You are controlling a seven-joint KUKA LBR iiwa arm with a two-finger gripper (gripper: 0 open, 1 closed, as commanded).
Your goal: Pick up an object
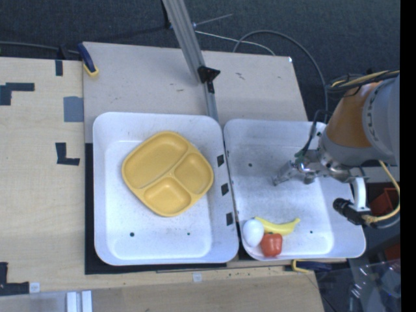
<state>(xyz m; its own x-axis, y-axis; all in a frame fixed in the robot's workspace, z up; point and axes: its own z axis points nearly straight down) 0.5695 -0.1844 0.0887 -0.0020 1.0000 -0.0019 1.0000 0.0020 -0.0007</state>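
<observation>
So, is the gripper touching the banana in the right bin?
Apart. In the camera view the gripper hangs over the bare floor of the right bin, and the banana lies nearer the front edge, with white floor plainly between them.

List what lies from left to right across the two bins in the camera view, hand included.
Left bin → yellow divided plate → right bin → white ball → red pepper → hand. The banana overlaps the ball and pepper sideways, so it is left out.
</observation>
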